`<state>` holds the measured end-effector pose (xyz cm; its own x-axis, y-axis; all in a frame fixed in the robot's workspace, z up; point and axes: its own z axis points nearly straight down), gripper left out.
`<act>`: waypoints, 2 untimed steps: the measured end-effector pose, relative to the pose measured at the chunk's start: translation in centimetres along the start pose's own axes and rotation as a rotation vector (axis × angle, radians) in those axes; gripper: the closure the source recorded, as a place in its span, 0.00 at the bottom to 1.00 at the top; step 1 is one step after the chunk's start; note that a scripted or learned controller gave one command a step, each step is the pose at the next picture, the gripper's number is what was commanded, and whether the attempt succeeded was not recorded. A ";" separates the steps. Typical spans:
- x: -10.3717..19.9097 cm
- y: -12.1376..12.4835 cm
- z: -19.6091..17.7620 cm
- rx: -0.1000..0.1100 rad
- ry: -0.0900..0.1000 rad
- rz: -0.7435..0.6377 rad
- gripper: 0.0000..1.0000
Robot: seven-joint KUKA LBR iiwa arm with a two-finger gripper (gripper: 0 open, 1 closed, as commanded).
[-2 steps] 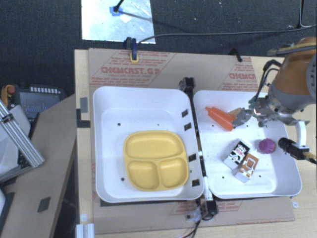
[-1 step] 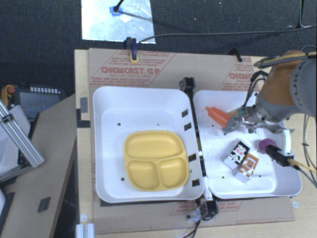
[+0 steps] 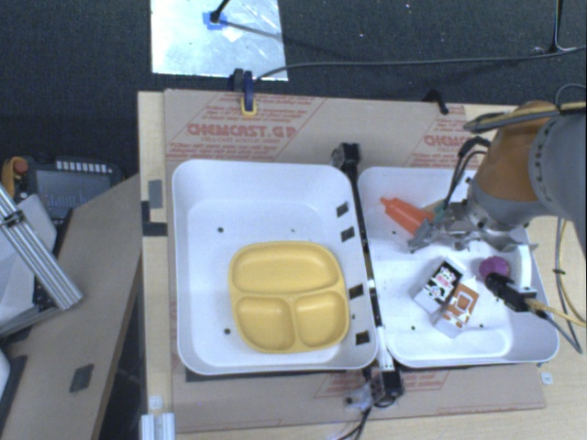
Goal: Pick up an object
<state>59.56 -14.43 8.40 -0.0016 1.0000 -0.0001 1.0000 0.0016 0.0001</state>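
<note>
No pick is made yet.
The claw (image 3: 438, 232) is lowered beside the orange piece (image 3: 404, 213); its state cannot be told, nothing is seen held.

An orange carrot-shaped toy (image 3: 404, 213) is lying in the right bin near its back left corner, its narrow end pointing toward the divider between the bins. Two small printed cartons are lying side by side at a slant near the middle of that bin: a black-and-white box (image 3: 439, 284) and, touching it on its right, a brown-and-white box (image 3: 458, 308). A small purple round thing (image 3: 495, 267) is sitting just beyond them toward the bin's right wall
</note>
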 end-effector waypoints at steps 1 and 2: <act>0.0 0.1 -1.2 -0.004 -0.001 0.001 1.00; -0.7 0.6 -5.8 -0.006 -0.001 0.000 1.00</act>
<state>60.16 -15.10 14.20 -0.0015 1.0000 -0.0015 1.0000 0.0015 0.0057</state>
